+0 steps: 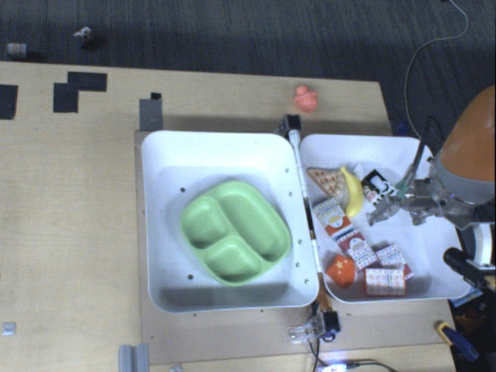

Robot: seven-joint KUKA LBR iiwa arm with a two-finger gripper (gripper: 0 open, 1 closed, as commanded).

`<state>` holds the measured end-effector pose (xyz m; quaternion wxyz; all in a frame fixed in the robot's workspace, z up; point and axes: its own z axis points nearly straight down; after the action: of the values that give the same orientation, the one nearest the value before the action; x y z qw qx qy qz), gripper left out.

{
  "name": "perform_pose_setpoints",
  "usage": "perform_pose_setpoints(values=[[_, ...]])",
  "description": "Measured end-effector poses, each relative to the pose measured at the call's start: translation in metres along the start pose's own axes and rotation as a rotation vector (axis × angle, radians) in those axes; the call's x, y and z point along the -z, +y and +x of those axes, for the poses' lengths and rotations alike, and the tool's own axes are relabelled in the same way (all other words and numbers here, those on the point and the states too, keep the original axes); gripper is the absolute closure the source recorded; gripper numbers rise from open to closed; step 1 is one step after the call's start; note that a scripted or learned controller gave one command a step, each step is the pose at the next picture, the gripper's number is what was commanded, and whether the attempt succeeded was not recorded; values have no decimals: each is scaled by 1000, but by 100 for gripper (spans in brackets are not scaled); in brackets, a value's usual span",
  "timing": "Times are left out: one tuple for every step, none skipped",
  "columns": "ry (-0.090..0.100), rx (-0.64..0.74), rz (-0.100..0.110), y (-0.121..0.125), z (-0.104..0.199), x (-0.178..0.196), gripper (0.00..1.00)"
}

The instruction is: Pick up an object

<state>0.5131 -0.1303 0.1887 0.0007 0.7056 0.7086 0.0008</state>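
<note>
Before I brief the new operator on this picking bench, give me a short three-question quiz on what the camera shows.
1. True or false: the green divided plate lies in the left bin.
2. Which lies nearest the right bin's front edge? A) banana B) pizza slice C) tomato
3. Fill in: the pink toy lies on the ____, behind the bins.

Key: 1 true; 2 C; 3 bench.
</note>
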Motion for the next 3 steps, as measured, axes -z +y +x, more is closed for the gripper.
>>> perform_pose_setpoints(values=[[-2, -2, -7, 28, -11, -102, 0], [-3, -1, -13, 29, -11, -90, 100], [-3, -1, -13, 29, -11, -90, 0]])
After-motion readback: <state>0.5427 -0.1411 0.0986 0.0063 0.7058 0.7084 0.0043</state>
